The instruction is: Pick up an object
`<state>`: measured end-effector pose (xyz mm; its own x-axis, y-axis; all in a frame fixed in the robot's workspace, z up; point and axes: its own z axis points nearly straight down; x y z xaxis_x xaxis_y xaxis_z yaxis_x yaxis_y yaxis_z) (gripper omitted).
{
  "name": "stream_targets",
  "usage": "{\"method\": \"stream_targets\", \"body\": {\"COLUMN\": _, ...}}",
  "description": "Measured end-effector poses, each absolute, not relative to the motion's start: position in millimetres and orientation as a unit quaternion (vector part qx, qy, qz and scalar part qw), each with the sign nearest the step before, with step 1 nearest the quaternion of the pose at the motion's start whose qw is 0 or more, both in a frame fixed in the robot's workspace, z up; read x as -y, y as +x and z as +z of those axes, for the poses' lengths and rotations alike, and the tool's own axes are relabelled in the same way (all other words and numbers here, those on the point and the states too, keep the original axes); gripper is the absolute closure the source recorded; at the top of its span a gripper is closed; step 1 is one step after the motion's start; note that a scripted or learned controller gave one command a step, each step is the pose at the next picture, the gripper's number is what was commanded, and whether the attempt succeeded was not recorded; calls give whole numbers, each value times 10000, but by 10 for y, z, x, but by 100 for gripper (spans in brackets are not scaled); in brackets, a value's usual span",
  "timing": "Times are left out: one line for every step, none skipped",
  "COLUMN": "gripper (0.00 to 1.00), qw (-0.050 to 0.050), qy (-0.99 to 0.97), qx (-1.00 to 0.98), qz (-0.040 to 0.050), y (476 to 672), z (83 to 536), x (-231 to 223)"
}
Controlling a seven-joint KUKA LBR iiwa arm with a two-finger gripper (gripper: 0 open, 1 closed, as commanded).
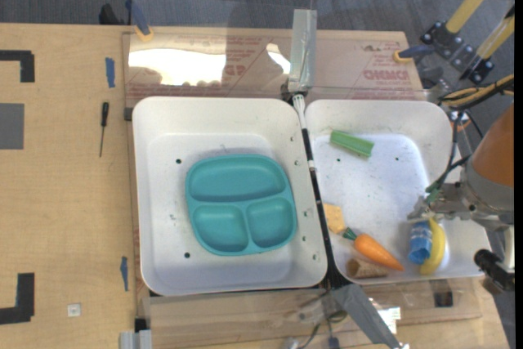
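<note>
1. Nearest, along the right bin's (372, 112) front edge, lie a small brown lump (360, 267), a smooth tapered carrot (375, 250) with a green stub, a blue can (420, 243), and a curved yellow banana (439, 251) touching the can's right side.
2. Just behind the carrot's stub sits a pale orange wedge (333, 217), close to the wall between the bins.
3. At the right bin's right wall the gripper (437, 202) hangs just above the can and banana; nothing can be made out in its grasp, and I cannot tell its state.
4. Leftward, the left bin (155, 176) holds a teal tray (240, 203), matte plastic with rounded corners and three compartments.
5. Farther back in the right bin, a ridged green block (352, 144) lies tilted on the speckled white floor.
6. Beyond the bins, clear glossy sheeting (204, 53) covers brown board, and a screwdriver (103, 127) lies on the bench at left.
</note>
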<state>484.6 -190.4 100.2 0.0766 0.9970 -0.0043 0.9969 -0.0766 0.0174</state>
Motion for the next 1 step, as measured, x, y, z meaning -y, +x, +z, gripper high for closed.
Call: {"method": "stream_targets", "body": {"gripper": 100, "qw": 37, "qy": 7563, "qx": -6542, "qz": 34, "y": 4934, "z": 2421, "x": 1506}}
